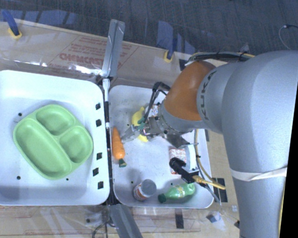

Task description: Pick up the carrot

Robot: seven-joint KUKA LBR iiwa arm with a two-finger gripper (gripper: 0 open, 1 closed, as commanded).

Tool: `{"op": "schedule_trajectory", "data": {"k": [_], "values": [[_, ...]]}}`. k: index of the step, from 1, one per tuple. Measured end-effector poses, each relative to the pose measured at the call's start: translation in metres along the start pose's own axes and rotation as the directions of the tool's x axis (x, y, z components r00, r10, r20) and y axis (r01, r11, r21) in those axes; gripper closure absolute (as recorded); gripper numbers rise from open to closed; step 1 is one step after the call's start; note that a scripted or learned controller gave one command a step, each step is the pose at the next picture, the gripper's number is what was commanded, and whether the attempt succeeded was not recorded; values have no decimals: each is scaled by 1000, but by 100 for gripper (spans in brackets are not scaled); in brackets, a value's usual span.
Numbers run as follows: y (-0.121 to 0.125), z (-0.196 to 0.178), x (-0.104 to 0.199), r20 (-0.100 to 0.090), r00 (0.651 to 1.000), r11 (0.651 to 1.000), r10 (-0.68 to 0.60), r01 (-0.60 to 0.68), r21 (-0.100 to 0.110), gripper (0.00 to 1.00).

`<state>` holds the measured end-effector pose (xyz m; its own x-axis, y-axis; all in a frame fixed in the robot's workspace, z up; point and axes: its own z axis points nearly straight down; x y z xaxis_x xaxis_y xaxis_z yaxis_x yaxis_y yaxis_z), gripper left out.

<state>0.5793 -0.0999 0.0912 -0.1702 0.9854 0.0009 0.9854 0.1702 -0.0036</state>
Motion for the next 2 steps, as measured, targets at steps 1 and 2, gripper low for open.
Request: {"op": "schedule_trajectory", "data": {"k": [1, 2], "values": [[-74, 0, 13, 0, 997, 997, -76, 76, -1, 0], [-98, -3, 17, 7, 999, 999, -52, 52, -13, 0]]}}
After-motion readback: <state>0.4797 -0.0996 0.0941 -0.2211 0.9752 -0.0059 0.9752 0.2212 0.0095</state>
